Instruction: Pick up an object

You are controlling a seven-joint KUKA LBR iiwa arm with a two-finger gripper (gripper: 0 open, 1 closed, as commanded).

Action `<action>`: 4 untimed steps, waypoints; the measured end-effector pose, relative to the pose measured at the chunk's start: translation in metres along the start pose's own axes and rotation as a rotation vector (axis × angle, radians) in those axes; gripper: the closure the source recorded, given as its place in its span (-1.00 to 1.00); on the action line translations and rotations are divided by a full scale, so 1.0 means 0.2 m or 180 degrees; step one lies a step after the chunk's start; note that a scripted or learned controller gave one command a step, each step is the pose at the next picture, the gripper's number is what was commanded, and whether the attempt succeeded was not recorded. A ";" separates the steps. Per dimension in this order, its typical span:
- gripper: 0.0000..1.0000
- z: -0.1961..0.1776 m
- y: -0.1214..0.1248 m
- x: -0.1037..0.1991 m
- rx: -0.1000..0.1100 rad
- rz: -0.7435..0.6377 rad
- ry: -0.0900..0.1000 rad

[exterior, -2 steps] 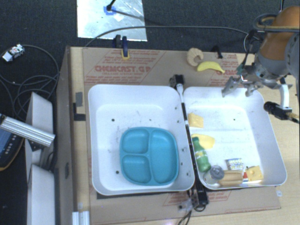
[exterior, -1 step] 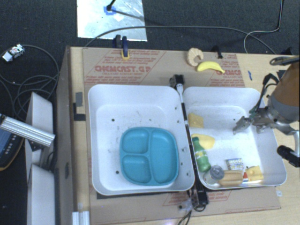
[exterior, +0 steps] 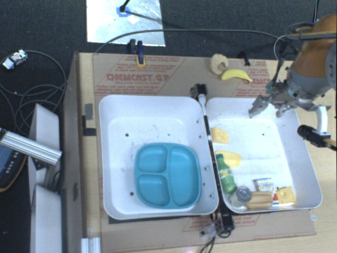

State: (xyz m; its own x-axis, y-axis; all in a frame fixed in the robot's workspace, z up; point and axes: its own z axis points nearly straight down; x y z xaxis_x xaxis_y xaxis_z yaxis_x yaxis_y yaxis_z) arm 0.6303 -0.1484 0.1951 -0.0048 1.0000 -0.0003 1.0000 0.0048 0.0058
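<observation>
My gripper hangs over the far end of the right bin, open, with nothing between its fingers. Below it, toward the near end of that bin, lie a yellow wedge, a yellow piece, a green bottle, a grey round cap, a tan block, a small printed box and a yellow cheese piece. All of them lie apart from the gripper.
The left bin holds a blue divided plate. A banana and a beige ring lie on the bench behind the right bin. A black fitting sticks out over the right bin's right rim.
</observation>
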 end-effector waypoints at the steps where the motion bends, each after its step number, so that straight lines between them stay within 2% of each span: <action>1: -1.00 0.53 -0.11 -0.29 0.0023 0.0013 -0.0002; 2: -1.00 0.16 0.20 -0.28 0.0002 0.0001 -0.0005; 3: -1.00 0.37 -0.16 -0.29 0.0019 0.0011 -0.0001; 4: -1.00 0.47 -0.24 -0.11 0.0016 0.0006 0.0001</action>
State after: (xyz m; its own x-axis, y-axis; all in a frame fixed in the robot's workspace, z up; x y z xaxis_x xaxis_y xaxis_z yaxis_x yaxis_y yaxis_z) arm 0.5820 -0.1710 0.1005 -0.0031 1.0000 0.0000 1.0000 0.0031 0.0009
